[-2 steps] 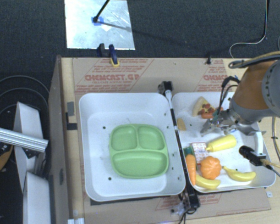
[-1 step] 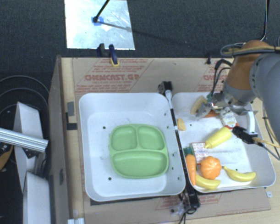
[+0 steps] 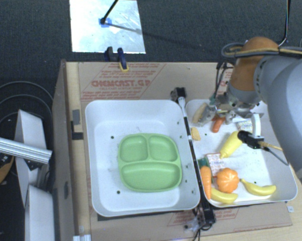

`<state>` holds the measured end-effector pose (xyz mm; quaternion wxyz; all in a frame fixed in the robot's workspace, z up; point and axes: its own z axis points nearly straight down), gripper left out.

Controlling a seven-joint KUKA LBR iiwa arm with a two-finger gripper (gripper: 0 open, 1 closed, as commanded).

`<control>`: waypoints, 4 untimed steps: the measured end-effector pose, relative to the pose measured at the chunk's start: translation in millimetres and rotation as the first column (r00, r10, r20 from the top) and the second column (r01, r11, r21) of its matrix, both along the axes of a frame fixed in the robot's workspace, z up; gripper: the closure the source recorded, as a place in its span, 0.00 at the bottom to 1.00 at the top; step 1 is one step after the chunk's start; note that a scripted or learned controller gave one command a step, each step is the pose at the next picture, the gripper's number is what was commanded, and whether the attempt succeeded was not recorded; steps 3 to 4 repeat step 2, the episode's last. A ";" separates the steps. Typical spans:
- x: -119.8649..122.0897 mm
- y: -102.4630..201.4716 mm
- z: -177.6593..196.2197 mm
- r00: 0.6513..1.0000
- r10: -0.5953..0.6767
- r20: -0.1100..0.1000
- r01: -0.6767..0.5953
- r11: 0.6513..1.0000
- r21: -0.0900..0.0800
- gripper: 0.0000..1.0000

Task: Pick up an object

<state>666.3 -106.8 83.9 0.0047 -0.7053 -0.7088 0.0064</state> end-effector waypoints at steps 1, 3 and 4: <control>-0.3 -2.2 10.4 1.000 -0.002 0.002 0.002 1.000 0.001 1.00; -46.9 61.2 117.0 1.000 0.005 0.026 -0.005 1.000 0.005 1.00; -46.9 61.2 117.0 1.000 0.005 0.026 -0.005 1.000 0.005 1.00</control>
